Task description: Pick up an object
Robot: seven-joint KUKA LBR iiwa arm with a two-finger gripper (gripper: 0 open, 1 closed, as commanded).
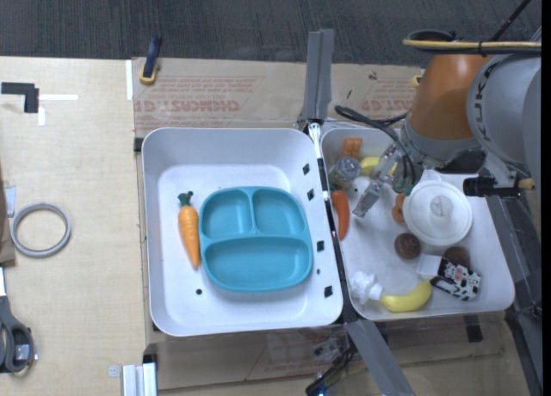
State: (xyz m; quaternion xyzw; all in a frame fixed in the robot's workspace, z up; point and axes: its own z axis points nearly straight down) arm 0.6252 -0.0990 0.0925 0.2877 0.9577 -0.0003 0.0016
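Observation:
The right bin [379, 252] holds several small items. Among them are an orange carrot-like piece [340, 213] by its left wall, a yellow banana [406, 298] at the front, a brown ball [407, 245] and a black-and-white spotted item [456, 281]. My gripper [372, 192] hangs low over the bin's back left part, just right of the orange piece and beside a small grey item [347, 168] and a yellow one [370, 163]. No item can be seen in its grasp. The arm's orange band [448, 93] and a white round part [439, 211] hide the bin's back right.
The left bin [164, 239] holds a blue divided plate [256, 239] and a toy carrot [188, 227] to its left. A grey divider post [318, 76] stands between the bins at the back. On the bench to the left lie a grey ring [38, 229] and scissors [13, 343].

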